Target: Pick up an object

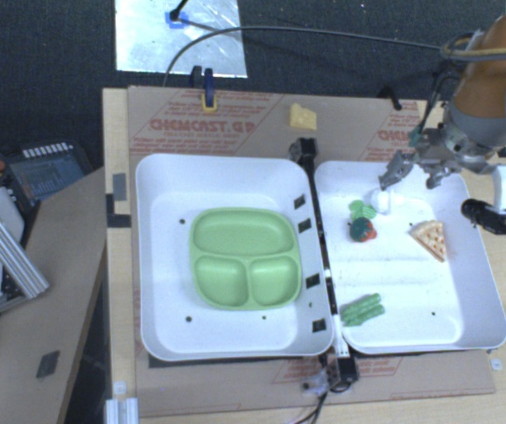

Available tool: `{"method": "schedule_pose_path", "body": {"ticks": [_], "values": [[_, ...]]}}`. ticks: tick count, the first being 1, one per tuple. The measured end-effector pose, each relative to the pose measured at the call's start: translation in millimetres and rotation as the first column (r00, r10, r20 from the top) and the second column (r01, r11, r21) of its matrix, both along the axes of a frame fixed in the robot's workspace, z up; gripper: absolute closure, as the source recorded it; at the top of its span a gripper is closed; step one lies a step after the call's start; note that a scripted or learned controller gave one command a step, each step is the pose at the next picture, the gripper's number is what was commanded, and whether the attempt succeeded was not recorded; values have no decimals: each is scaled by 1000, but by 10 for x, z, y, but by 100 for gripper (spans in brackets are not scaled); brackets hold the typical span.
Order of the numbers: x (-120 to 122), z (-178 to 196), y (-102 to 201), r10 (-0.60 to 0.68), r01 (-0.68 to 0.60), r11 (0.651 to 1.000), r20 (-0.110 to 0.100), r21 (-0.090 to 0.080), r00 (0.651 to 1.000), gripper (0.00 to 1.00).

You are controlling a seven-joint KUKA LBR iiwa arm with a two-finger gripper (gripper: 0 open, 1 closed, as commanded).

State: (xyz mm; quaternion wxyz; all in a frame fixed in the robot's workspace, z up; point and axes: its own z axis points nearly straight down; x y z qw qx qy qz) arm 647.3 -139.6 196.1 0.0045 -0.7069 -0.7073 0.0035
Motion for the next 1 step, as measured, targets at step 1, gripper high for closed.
{"method": "schedule_pose_path", "body": {"ticks": [1], "values": [[29, 78, 2, 2, -2, 1000, 13, -2, 1000, 0]]}}
